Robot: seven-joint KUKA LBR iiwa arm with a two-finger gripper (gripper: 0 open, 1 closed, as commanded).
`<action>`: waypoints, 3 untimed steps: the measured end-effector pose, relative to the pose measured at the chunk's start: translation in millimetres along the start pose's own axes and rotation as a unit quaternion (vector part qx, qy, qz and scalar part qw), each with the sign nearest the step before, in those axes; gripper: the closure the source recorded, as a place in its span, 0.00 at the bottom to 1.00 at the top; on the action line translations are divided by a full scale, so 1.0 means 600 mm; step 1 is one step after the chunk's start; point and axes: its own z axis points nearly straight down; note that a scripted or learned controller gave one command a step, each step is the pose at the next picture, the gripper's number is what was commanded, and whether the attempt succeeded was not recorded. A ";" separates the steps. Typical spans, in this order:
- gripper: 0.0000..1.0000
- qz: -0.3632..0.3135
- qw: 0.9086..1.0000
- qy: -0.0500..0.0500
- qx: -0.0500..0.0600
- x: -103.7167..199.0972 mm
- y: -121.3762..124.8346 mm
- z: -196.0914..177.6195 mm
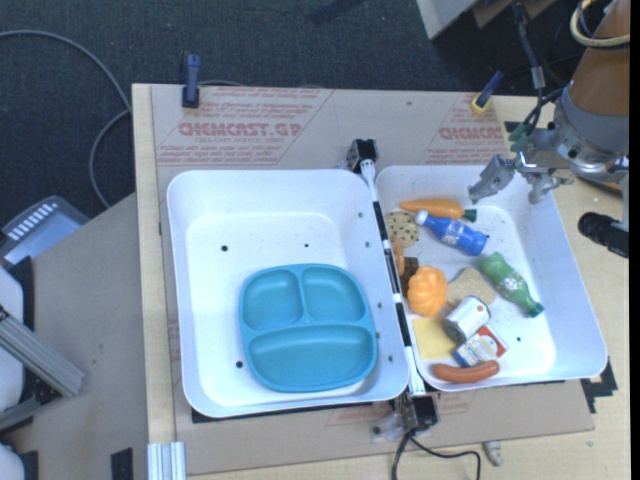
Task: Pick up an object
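While red "CHEMCAST GP" lettering [240,128] marks the brown bench sheet [300,118], bin labels are unreadable. Silver two-finger gripper [510,180] hovers released, spread above the blue plastic bottle [452,233]

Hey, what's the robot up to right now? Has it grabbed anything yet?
Gripper open, nothing between its fingers, above right bin's far edge. Carrot and blue bottle closest. Nothing in the way.
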 end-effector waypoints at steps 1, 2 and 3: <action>0.00 0.001 1.000 0.000 0.002 -0.071 -0.071 0.195; 0.00 0.000 1.000 0.000 -0.001 -0.062 -0.074 0.255; 1.00 0.000 1.000 0.000 -0.003 -0.061 -0.071 0.237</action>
